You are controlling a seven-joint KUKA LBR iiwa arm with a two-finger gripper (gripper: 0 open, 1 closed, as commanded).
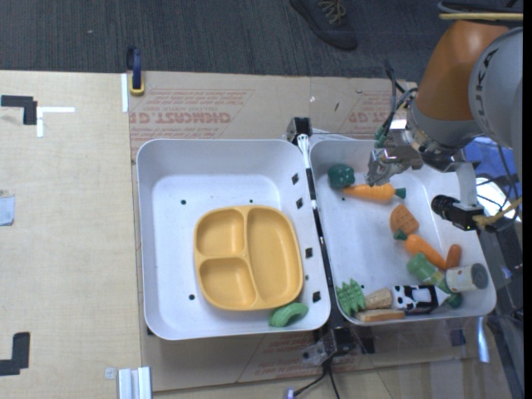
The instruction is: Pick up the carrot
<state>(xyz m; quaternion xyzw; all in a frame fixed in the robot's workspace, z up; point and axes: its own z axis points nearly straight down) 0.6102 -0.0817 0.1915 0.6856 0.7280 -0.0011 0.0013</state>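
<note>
Camera view: gripper [381,171], grip state unclear, above carrot [371,193] beside green toy [340,175]

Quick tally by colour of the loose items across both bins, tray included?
Orange: 3, the carrot, a second carrot, a textured orange piece
Green: 4
Yellow: 1, the tray
Black-and-white: 1
Total: 9

Grey arm [499,73], broad orange band, dark metal end effector [384,166], thin cables

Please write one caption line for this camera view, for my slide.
Gripper hovers over a carrot in the right bin; a yellow plate sits in the left bin.
</note>
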